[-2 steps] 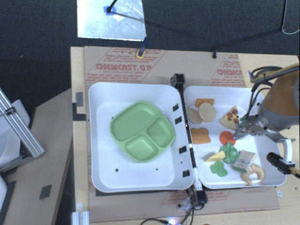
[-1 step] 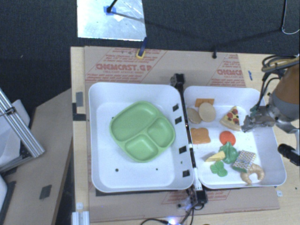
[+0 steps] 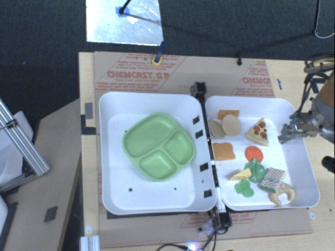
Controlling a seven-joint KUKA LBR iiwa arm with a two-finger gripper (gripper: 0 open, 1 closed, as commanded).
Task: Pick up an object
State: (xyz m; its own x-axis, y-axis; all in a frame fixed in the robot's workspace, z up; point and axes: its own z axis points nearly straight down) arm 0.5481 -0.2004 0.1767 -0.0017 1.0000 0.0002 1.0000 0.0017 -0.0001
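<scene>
Gripper (image 3: 291, 131), finger state indiscernible, over the right bin's (image 3: 301, 156) right rim, just right of pizza slice (image 3: 258, 132); tomato (image 3: 254, 153) below-left of the slice.

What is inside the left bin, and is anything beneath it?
The left bin holds a green divided plate, its compartments bare. Whatever lies under the plate is covered.
</scene>
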